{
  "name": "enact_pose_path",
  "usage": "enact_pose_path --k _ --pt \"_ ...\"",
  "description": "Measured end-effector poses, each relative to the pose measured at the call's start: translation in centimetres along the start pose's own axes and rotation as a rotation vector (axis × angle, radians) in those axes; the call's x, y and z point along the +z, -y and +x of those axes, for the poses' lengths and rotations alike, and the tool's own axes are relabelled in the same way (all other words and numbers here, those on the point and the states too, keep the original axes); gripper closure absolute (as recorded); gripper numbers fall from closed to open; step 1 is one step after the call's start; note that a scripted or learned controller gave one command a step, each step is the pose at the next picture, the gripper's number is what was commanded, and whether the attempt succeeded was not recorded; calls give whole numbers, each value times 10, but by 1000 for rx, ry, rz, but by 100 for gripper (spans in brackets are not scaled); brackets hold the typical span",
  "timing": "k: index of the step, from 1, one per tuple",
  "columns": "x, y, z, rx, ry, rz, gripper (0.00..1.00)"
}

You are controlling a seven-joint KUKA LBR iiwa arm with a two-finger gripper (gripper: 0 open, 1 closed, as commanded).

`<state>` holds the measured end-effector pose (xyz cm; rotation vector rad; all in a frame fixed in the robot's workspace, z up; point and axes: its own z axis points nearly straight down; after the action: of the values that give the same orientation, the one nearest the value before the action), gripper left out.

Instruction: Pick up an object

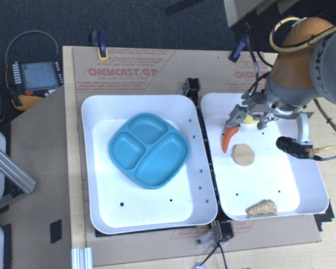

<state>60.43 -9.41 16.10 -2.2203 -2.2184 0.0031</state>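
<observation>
The end effector (243, 115) is hanging over the far left part of the right bin (308, 184); whether it is spread or pressed together cannot be told; an orange carrot-shaped piece (228, 138), tapered and slightly curved, is lying just below it, its upper end at the tool, though no grip on it is visible; a small yellow piece (248, 118) is showing at the tool; a round tan disc (243, 154) is lying near the carrot's right; a tan, rough wedge (261, 208) is sitting at the near wall; a blue divided plate (149, 149) is resting in the left bin (101, 195); both bins are standing on the worktop (157, 72).
</observation>
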Motion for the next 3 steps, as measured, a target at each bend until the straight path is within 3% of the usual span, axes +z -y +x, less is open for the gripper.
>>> enact_pose_path --k 1,2,3 --pt "63 -1 -3 0 0 3 0" --pt "49 -3 -3 0 1 -4 100" --pt "-7 7 -1 -1 2 -8 100"
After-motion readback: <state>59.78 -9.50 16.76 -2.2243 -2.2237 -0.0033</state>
